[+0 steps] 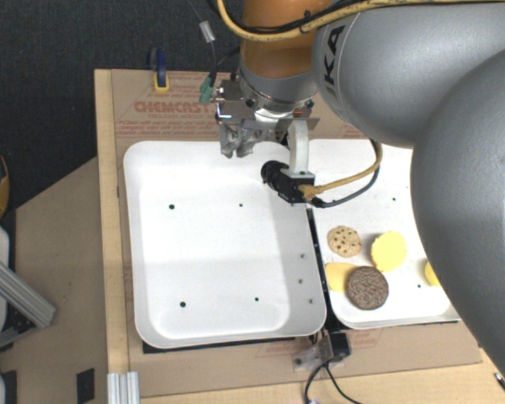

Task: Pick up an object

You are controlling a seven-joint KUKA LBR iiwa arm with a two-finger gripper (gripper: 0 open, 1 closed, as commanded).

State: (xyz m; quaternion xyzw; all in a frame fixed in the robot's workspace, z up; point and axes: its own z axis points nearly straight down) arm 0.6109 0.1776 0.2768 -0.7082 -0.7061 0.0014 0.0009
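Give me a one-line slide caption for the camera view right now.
KUKA arm's gripper poised over the left bin far edge; cookies and yellow discs sit in the right bin.

Two bins side by side on counter [109,225]. Left bin [151,251] beside right bin [404,314], rims touching along middle. Pincer [238,146] over far edge of left bin. In right bin, near its front left: chocolate-chip cookie [345,241], round wafer [390,251] to its right, dark cookie [367,288] before both, another disc [337,274] just left of dark cookie, partly under it. Clamp [160,68] at counter's far edge, behind left bin.
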